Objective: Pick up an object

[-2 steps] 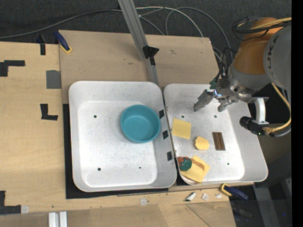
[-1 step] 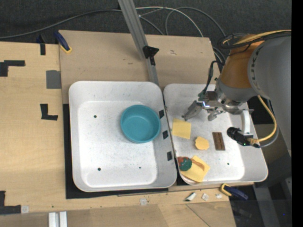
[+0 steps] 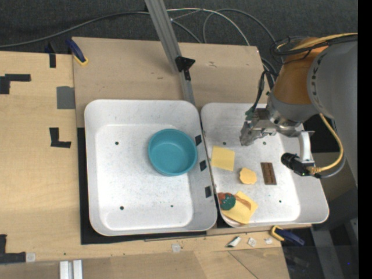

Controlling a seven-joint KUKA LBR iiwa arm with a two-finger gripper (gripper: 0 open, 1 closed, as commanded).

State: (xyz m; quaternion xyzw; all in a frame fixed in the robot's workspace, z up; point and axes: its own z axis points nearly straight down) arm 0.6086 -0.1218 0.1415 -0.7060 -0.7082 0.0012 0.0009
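My gripper [image 3: 249, 137] hangs over the back part of the right bin [image 3: 290, 214], with nothing visibly between its fingers. Just in front and to its left lies a pale yellow square block [image 3: 223, 158]. A small round orange-yellow piece [image 3: 248, 176] and a thin brown bar [image 3: 268, 173] lie nearer the bin's middle. At the front left corner sit a yellow wedge [image 3: 244, 206] and a small green and red item [image 3: 226, 201]. A teal bowl [image 3: 172, 151] stands in the left bin [image 3: 116, 190].
A slanted metal pole [image 3: 168, 34] rises behind the bins. Cables [image 3: 232, 22] trail across the back of the bench. The grey arm with its orange band [image 3: 296, 80] fills the space at the right above the right bin.
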